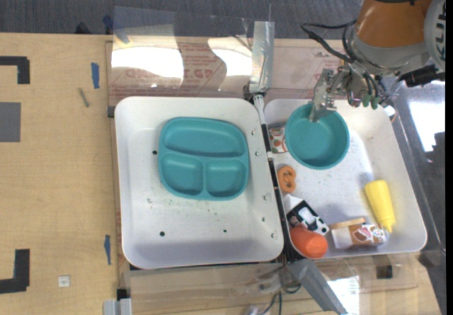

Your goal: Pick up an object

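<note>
Reaching in over the right bin (405,165), the gripper (322,102) sits at the far rim of the teal bowl (317,140) (whether it grips the rim, I cannot tell). A teal divided plate (204,158) lies in the left bin (134,186).

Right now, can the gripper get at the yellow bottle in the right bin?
Probably yes. The yellow bottle lies alone by the right bin's right wall, nothing on it. The gripper sits at the teal bowl rim.
</note>
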Controlling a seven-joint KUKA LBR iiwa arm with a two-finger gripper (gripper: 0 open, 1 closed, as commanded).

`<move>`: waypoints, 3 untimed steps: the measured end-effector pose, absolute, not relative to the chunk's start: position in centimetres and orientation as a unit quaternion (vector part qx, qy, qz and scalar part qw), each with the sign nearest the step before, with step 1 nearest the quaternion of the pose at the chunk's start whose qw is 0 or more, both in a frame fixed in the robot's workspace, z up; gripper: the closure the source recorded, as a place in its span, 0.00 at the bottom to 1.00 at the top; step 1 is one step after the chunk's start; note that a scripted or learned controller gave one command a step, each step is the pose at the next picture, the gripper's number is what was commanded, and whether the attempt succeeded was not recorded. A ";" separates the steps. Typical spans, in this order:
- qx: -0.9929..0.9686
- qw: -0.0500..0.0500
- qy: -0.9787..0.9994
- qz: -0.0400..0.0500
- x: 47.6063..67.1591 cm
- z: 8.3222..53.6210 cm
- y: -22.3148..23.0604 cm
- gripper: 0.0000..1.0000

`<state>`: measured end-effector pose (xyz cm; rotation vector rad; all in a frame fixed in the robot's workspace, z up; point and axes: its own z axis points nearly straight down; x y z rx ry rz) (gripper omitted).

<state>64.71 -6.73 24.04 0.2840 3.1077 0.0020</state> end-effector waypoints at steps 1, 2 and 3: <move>0.090 0.008 0.996 0.000 64.6 24.5 -6.7 1.00; 0.057 0.006 0.998 -0.001 65.1 29.2 -13.0 1.00; 0.055 0.005 0.998 0.000 65.1 29.0 -12.7 0.00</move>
